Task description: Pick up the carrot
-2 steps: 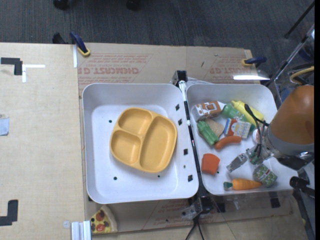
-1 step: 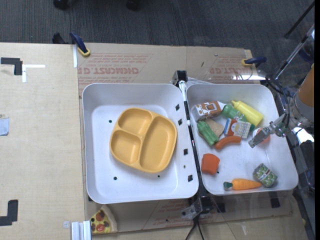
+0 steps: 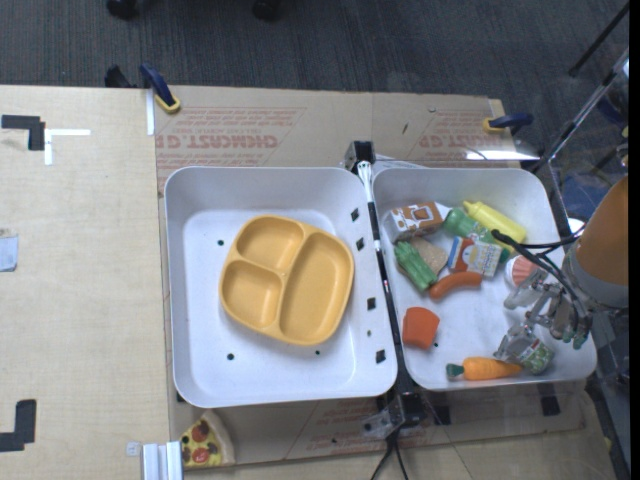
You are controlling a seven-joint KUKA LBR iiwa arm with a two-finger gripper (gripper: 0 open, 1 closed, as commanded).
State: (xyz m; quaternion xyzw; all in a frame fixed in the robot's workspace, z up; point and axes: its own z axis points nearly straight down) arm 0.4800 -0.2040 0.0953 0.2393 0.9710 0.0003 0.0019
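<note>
Now | gripper [image 3: 527, 346] metal, jaw state unclear, just beside carrot [image 3: 487, 369] | carrot tapered, smooth plastic, orange w/ green tip

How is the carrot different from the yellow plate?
The carrot is orange, long and thin; the plate is yellow, wide and split into compartments. The carrot lies in the right bin near its front edge; the plate fills the middle of the left bin. Both lie flat.

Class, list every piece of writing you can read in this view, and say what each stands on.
Red print on the cardboard sheet behind the bins, upside down: too blurred to read surely.
Labels on the small packets in the right bin: too small to read.
Nothing else bears text.
</note>
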